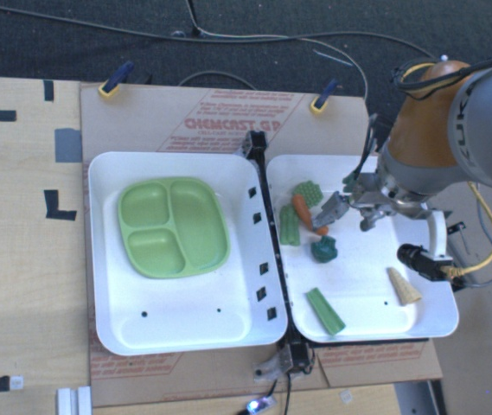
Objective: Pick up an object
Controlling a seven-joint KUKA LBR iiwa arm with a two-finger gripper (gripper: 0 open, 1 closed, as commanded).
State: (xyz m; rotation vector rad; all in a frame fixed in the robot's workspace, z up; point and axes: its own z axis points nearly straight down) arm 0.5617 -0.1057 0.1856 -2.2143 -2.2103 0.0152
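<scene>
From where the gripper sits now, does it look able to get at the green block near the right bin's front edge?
Probably yes. The green block lies alone on the bare floor of the right bin, nothing over it, and the gripper hovers just behind, above the carrot.

Camera position: one fixed camera above the bench, looking down at a slant.
Facing: the black divider between the two white bins runs nearly top to bottom through the middle of the picture, leaning slightly.
Coverage: left bin and right bin both fit whole on either side of the divider, with cardboard beneath them and dark floor beyond.
Nearness: mid-range; small items beside the divider read as coloured shapes.
Arm entry: the arm comes in right of the divider.
</scene>
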